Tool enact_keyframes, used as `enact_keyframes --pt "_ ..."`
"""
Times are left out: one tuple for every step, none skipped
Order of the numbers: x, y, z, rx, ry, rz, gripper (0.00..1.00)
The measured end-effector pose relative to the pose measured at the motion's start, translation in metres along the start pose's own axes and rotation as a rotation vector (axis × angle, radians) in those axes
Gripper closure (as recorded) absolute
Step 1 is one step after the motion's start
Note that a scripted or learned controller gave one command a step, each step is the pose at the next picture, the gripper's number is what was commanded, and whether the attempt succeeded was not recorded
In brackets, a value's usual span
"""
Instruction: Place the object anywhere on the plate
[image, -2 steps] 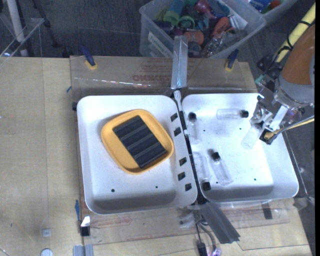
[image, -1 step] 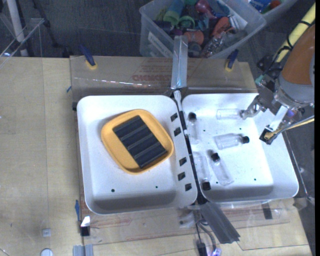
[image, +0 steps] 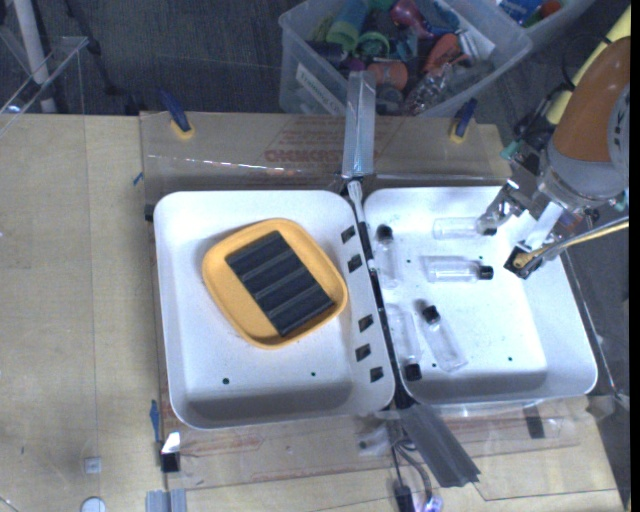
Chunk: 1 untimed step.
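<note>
Camera view: two white bins side by side at frame centre.
Left bin (image: 190, 380): holds the yellow plate (image: 222, 262), a black ribbed block (image: 280, 283) lying on it.
Right bin (image: 520, 350): clear vials with black caps, one (image: 455, 269) at upper centre.
Gripper (image: 508, 238): over that bin's upper right edge; jaw state, cannot tell.
</note>
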<state>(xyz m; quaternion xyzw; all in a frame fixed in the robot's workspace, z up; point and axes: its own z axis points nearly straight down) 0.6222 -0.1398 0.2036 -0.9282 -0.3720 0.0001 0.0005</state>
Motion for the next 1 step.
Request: enact_keyframes --pt "0.0276 -0.0122 -0.0252 0.000 -0.001 0.003 0.00"
